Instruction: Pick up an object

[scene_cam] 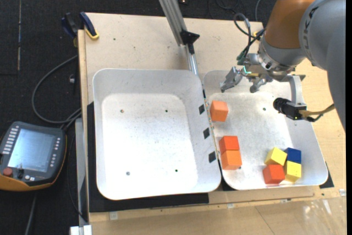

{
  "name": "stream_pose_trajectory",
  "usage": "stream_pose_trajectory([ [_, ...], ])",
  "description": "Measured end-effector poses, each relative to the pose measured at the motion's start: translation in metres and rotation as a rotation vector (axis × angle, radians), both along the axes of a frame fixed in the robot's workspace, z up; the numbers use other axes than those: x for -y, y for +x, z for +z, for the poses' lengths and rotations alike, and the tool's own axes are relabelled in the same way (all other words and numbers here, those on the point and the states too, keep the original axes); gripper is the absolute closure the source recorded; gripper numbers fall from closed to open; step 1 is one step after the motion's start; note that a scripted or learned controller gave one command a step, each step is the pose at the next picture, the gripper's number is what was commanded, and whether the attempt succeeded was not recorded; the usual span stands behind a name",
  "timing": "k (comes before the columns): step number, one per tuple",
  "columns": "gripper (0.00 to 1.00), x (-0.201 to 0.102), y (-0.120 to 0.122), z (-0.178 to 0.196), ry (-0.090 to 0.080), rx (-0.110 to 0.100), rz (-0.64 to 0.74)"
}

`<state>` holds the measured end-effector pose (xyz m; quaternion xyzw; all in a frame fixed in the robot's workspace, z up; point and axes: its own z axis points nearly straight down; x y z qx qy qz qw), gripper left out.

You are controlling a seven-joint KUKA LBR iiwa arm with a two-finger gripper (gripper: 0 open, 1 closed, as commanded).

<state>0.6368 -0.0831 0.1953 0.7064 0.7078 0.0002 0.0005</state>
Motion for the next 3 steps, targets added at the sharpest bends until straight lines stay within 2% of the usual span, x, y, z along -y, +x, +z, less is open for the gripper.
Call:
stream_pose_trajectory([
  [1,0.0,0.075,-0.07,-0.013,-0.002,-0.006,-0.011],
  [2,0.0,0.044,-0.03,-0.102,0.001,0.0,0.002],
  [3,0.0,0.046,-0.031,-0.1,0.0,0.0,-0.002],
])
